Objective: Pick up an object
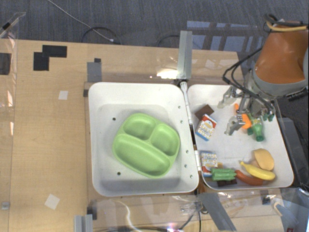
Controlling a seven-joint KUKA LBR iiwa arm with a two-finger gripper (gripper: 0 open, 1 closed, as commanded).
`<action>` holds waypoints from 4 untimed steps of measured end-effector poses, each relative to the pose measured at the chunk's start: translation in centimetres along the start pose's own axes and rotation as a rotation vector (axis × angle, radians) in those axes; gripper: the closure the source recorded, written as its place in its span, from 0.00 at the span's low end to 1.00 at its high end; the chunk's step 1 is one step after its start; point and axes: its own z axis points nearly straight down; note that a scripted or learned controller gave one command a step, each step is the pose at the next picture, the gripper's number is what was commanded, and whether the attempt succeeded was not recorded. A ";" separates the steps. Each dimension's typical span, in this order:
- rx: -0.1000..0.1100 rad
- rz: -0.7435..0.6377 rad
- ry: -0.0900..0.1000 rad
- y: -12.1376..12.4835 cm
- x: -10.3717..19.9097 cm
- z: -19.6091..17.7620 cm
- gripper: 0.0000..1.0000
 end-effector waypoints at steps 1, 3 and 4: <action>0.001 -0.033 0.002 -5.1 -4.6 4.0 0.00; 0.005 -0.042 -0.017 -9.3 -6.2 10.6 1.00; 0.002 0.087 -0.015 -6.4 -8.5 -0.3 1.00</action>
